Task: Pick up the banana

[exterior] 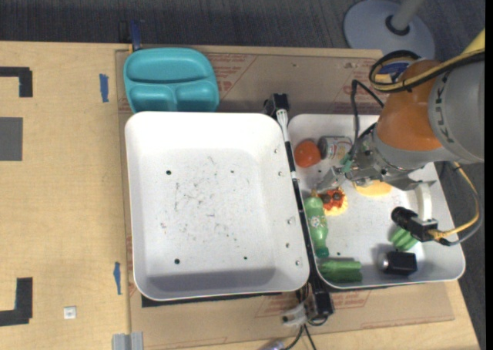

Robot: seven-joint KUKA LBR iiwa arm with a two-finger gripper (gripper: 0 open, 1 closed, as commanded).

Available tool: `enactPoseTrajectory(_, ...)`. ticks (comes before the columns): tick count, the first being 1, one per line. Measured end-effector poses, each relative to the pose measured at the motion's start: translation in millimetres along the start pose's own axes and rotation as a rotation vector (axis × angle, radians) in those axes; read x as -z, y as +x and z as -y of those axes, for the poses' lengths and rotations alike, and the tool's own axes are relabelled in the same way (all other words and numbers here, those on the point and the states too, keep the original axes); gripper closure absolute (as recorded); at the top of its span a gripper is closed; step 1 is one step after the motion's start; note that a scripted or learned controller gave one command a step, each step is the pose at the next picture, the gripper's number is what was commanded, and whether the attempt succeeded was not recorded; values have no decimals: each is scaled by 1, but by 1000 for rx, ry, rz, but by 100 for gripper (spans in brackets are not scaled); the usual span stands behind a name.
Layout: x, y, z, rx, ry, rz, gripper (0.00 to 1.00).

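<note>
The banana (376, 188) is being seen as a yellow patch in the right bin (451, 267), partly covered by the arm's wrist, so that just its lower edge is being shown. The gripper (348, 169) is being held low just to the banana's left, near the middle of that bin; whether it is wide, narrow or holding anything cannot be told.

Close to the gripper, an orange ball (306, 153) is being kept toward the bin's upper left corner, and a small yellow toy with red dots (333, 200) is lying just below the gripper. A green bottle (315, 223) is lying along the bin's left wall, and a green cylinder (340, 268) is resting against the front wall. A black block (400, 263) and a small green piece (402, 237) are sitting near the front right corner. Little free floor is being left around the banana.

The left bin (208, 202) is being offered as wide open room. A teal divided tray (170, 79) is resting on the worktop (62, 186) just behind it.
</note>
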State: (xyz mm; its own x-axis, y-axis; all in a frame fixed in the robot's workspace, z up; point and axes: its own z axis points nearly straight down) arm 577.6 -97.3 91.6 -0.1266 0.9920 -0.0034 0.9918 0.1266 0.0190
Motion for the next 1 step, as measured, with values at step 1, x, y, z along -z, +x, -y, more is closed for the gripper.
enactPoseTrajectory(1, 48, -22, 27, 235, 15, -4, 0)
